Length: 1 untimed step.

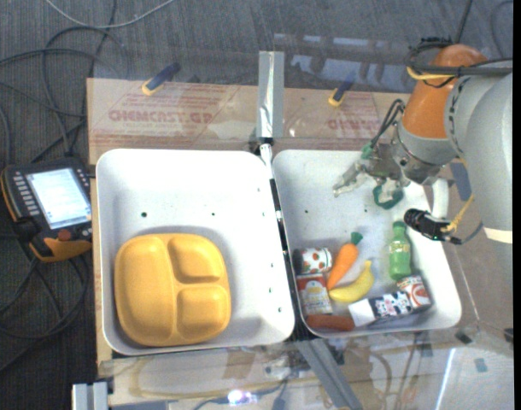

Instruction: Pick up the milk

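Observation:
The milk (395,302) is a small white carton with black and red print. It lies on its side in the front right corner of the right bin (316,196). My gripper (354,169) hangs over the back of that bin, well behind the milk. Its two grey fingers are spread apart, pointing left, with nothing between them. The arm's orange band (427,109) is above and to the right of it.
Beside the milk lie a banana (352,286), a carrot (343,263), a green bottle (400,253), a red-labelled can (313,260), another small can (313,295) and a sausage (329,321). The left bin (179,182) holds a yellow divided tray (172,288). A teach pendant (49,202) lies left of the bench.

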### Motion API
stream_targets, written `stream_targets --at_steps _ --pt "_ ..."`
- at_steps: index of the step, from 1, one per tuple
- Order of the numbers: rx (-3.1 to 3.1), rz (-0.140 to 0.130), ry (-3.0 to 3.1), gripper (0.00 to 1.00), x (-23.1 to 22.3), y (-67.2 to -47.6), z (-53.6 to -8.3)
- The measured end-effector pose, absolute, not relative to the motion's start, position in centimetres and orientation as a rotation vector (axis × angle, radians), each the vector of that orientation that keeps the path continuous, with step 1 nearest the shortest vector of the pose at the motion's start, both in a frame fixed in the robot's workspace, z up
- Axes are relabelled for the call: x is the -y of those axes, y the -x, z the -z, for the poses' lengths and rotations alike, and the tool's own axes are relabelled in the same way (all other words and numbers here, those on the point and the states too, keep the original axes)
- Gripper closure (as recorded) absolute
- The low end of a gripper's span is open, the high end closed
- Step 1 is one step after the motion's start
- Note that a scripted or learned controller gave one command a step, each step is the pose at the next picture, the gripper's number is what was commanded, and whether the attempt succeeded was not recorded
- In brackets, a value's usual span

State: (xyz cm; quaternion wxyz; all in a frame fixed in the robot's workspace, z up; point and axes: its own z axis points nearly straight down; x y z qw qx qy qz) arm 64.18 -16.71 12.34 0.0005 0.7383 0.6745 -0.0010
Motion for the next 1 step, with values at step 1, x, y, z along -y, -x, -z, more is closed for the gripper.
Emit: stream_targets --at_steps 1 --pt "-1.924 0.006 -2.482 0.00 20.38 -64.12 -20.01"
